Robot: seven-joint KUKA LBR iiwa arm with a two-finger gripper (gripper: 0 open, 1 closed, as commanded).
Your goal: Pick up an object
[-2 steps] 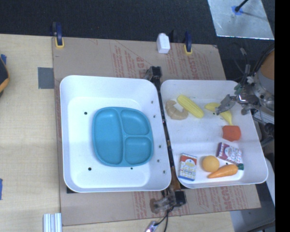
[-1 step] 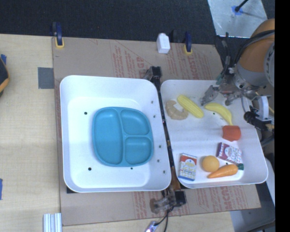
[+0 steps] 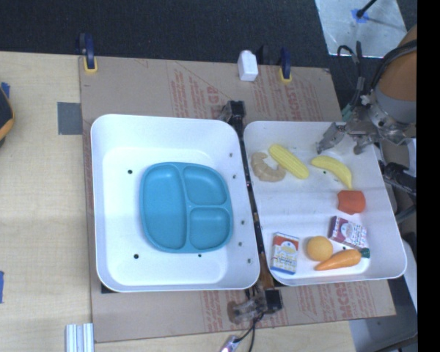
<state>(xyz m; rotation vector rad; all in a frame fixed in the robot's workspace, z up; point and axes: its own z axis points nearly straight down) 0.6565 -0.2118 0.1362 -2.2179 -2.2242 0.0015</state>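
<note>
I see a blue divided plate (image 3: 185, 206) sitting mid-left bin (image 3: 103, 196). A white block (image 3: 247, 65) stands at the cardboard sheet's (image 3: 169, 86) far edge, between two blue clamps (image 3: 86, 50). Grey tape (image 3: 69, 117) marks its left edge.

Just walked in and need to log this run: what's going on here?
A robot arm reaches in from the right, its hand hovering at the far edge of the right bin, just above the banana. It holds nothing. Corn, an orange, a carrot and small cartons lie there untouched. The left bin holds a blue divided plate.
</note>
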